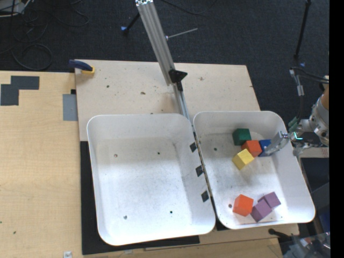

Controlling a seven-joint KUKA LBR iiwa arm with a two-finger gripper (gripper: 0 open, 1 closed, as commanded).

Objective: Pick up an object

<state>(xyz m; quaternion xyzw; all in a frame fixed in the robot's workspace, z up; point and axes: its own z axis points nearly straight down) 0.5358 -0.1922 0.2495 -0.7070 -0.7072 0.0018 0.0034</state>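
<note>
1. Toward the right-hand bin's (252, 222) far right side sits a tight cluster of blocks: a green cube (241, 136) at the back, an orange cube (251, 147) touching its near corner, a blue cube (264, 145) just beside the orange one, and a yellow cube (243, 158) tilted at the near edge.
2. Hovering at this cluster, the gripper (274, 145) reaches in over the bin's right rim, its grey fingers angled down beside the blue cube. Whether the jaws are open or closed cannot be told, and no block is visibly between them.
3. The blue cube looks the likeliest target. Doing this well likely means centring the fingers on one cube alone, since its neighbours crowd close and could be nudged or wedged in.
4. Nearer the front of the same bin lie a second orange cube (243, 205) and two purple cubes (265, 206), touching each other.
5. Alongside, the left-hand bin (97, 144) shares a dividing wall.
</note>
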